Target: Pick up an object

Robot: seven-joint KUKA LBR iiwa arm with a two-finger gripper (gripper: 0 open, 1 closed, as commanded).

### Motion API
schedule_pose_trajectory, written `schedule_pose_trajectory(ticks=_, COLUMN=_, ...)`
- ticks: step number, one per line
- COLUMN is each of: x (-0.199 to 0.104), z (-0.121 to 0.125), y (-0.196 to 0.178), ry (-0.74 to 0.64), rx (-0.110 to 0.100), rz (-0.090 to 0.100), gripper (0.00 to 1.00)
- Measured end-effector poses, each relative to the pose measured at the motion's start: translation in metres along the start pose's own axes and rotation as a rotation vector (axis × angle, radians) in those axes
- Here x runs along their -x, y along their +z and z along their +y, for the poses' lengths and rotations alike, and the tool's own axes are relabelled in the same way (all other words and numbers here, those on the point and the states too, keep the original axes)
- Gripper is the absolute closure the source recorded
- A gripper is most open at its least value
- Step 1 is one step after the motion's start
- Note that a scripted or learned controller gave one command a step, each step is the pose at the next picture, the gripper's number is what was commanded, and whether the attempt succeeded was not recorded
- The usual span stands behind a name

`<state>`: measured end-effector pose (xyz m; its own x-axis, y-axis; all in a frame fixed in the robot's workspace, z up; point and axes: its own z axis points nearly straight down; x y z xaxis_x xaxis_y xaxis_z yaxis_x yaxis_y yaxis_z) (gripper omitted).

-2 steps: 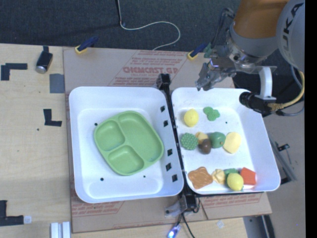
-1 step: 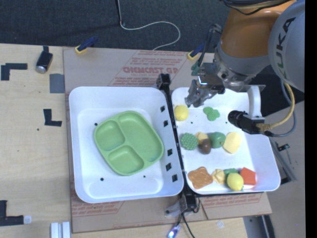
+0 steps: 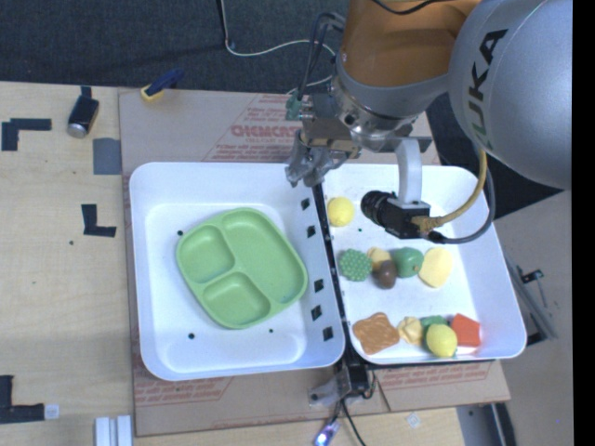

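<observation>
Hovering over the right bin (image 3: 483, 249), the fingers (image 3: 307, 170), whose state I cannot tell, sit near the divider while toy food (image 3: 390, 268) clusters tight, so a drop could clip the wall.

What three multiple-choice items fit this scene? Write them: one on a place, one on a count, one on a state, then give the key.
1. Where does the green tray lie?
A. left bin
B. right bin
C. on the cardboard

2. How many compartments does the tray have?
A. one
B. three
C. six

3. How does the toast slice lie?
A. flat on the bin floor
B. propped on the tray
C. stacked on the lemon

Key: 1 A, it sits inside the left bin. 2 B, ridges split it into three wells. 3 A, it rests flat in the right bin, beside the other toy foods.
</observation>
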<state>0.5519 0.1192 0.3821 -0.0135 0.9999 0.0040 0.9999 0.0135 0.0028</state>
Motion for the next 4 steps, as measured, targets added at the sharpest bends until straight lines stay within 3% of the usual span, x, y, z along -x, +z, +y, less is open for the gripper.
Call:
schedule_pose_trajectory(ticks=1, x=0.08, z=-0.014, y=0.164, ry=0.021, rx=-0.023, rz=-0.009, gripper=1.0)
schedule_pose_trajectory(ticks=2, x=-0.025, z=-0.005, y=0.102, ry=0.002, rx=0.001, rz=-0.001, gripper=1.0)
schedule_pose_trajectory(ticks=3, x=0.023, z=-0.048, y=0.11, ry=0.016, rx=-0.009, rz=-0.006, gripper=1.0)
schedule_pose_trajectory(ticks=4, x=0.02, z=-0.046, y=0.11, ry=0.012, rx=-0.006, rz=-0.005, gripper=0.0)
